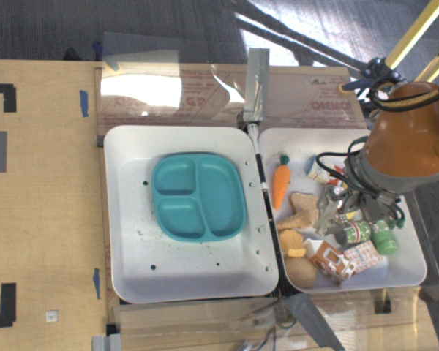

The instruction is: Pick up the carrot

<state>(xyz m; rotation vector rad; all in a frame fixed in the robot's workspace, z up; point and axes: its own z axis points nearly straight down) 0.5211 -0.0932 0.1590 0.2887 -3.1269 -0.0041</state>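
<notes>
The carrot [280, 185] lies in the right bin [413, 269], close against the divider [262, 189] where the two bins meet, its green top pointing toward the bin's far wall and its orange tip toward the near side. Nothing touches it. Just on the near side of the carrot sit a few tan, bread-like pieces [301, 212], and beyond those, toward the near rim, a small printed carton [334, 260]. The end effector [344, 214] hangs low over the clutter well to the right of the carrot, beside a green bottle [369, 234]; cables and the orange band of the arm [404, 139] crowd over it, so I cannot tell how wide it stands. On the other side of the divider from the carrot, a teal sectioned plate [200, 196] rests in the left bin [124, 218].
</notes>
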